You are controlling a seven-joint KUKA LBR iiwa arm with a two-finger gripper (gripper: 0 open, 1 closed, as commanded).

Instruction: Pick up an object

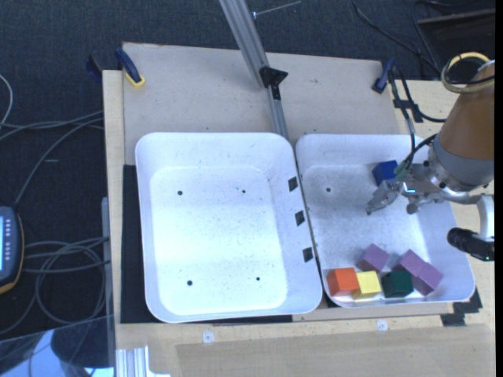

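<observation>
Fingers: two grey fingers (383,201) are seen spread apart, pointing toward 9 o'clock, with nothing between them.
Gripper: the gripper (397,200) is placed over the right bin (346,151), near that bin's middle, reached in from 3 o'clock under the arm's orange band (469,128).
Blue block: a small blue block (385,170) is seen at about 12 o'clock from the fingertips, just beside the gripper; whether it is touched cannot be told, but it is not between the fingers.
Cluster: the other objects are gathered at 5 o'clock in the right bin, against its near rim.
Cluster members: an orange block (341,280), a yellow block (368,283), a dark green block (397,283), a small purple block (376,257) and a longer purple block (420,269) are packed close, several touching.
Left bin: the left bin (157,155) lies at 9 o'clock of the right one, well apart from the gripper.
Progress: nothing is judged to be picked yet; the approach appears made, while closing on an object and lifting it are left.
Likely target: the blue block is judged the nearest candidate, being alone and clear of the walls.
Look of target: it is a saturated blue, blocky, seemingly rigid piece, partly overlapped by cables and gripper parts.
</observation>
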